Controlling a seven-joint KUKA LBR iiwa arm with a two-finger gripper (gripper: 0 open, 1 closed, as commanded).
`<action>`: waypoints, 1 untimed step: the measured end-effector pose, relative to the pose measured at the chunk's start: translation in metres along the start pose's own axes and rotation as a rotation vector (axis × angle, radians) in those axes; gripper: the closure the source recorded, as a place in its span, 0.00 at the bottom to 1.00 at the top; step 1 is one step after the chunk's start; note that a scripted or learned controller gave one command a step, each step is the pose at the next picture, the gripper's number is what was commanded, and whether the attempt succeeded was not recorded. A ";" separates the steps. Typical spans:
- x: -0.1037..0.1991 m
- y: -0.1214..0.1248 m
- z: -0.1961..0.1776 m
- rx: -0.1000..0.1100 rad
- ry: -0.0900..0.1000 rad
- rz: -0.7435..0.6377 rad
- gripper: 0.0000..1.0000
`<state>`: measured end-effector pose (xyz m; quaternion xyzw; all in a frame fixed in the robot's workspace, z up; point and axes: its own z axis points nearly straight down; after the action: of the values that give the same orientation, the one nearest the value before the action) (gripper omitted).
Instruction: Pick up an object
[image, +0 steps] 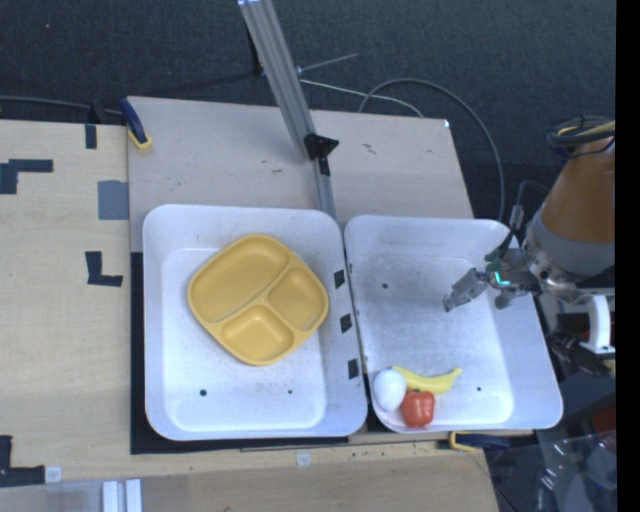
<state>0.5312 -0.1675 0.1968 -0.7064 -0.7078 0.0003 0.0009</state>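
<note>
So the stuff worth grabbing is all bunched up in the near corner of the right bin (450, 240): a white egg-shaped thing (388, 387), a small red pepper-looking piece (419, 407) and a yellow banana (432, 379), all touching or just about. They look like toy food, so my guess is hollow plastic: light, stiff, smooth and a bit slippery. Nothing fragile, but easy to squirt out of a pinch.

The hand (468, 291) hangs over the middle of that same bin, toward its right side, well apart from the cluster and with nothing in it. I honestly can't tell from this angle how far apart its tips are; it's just a grey shape with a teal light behind it.

If it were me picking, I'd go for the banana. It's the long thin one, so closing across its narrow middle gives two flattish sides to bite on. The egg is round and glossy, probably the worst to pinch, and it sits right against the bin's left wall. The pepper is tucked against the near rim, so there's little room for a finger on that side. The crowding is the real pain here, since whatever you go for, a finger will likely nudge its neighbour.

The left bin (165, 300) just has a yellow divided plate (258, 298) lying flat. It's wide and shallow, so only the rim is grabbable.
</note>
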 end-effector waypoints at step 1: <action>0.006 -0.001 0.045 0.004 0.000 0.000 0.00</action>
<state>0.5299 -0.1612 0.1518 -0.7065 -0.7078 0.0019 0.0024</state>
